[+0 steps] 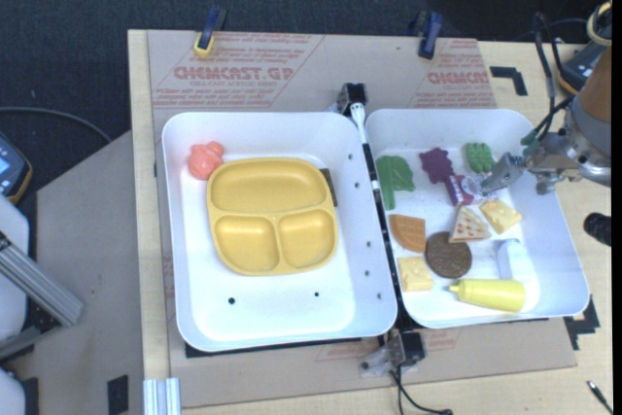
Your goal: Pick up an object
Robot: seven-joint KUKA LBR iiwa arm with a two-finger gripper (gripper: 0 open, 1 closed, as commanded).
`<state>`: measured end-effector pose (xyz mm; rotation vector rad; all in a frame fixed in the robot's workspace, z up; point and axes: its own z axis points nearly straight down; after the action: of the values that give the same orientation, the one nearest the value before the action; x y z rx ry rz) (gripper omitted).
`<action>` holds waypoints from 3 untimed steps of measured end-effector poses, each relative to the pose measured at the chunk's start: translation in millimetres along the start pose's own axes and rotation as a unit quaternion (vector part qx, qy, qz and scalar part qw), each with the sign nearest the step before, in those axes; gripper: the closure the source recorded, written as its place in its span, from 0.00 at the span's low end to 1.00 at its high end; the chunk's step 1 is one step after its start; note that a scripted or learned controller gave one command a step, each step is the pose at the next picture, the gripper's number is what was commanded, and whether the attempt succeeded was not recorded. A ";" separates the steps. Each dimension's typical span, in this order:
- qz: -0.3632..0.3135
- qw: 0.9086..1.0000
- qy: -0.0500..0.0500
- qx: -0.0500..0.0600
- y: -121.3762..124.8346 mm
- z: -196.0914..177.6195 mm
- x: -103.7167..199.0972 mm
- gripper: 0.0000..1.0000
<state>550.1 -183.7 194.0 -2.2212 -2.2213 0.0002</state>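
You have two shallow white bins side by side: the left bin (185, 238) carries a yellow three-compartment plastic plate (272, 214) with a pink toy (205, 159) by its upper left corner. The right bin (554, 248) holds small toy foods: a yellow mustard bottle (491, 293), a green leaf (396, 176), a purple piece (437, 169), a brown round cookie (448, 259). The gripper (498, 178) hangs over the right bin's upper right part; whether it is clenched or released you cannot tell

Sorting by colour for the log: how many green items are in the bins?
2, both in the right bin: a green leaf-shaped piece near its left wall, a smaller green piece near the top. Others may be hidden.
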 end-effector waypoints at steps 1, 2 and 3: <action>0.000 1.000 0.002 0.004 -4.0 59.2 9.1 0.00; -0.001 1.000 -0.001 -0.005 -0.5 107.3 9.4 0.00; 0.000 1.000 -0.002 -0.006 -0.3 95.7 9.2 1.00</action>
<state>549.8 -174.5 98.3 -2.2285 -2.2296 -0.0090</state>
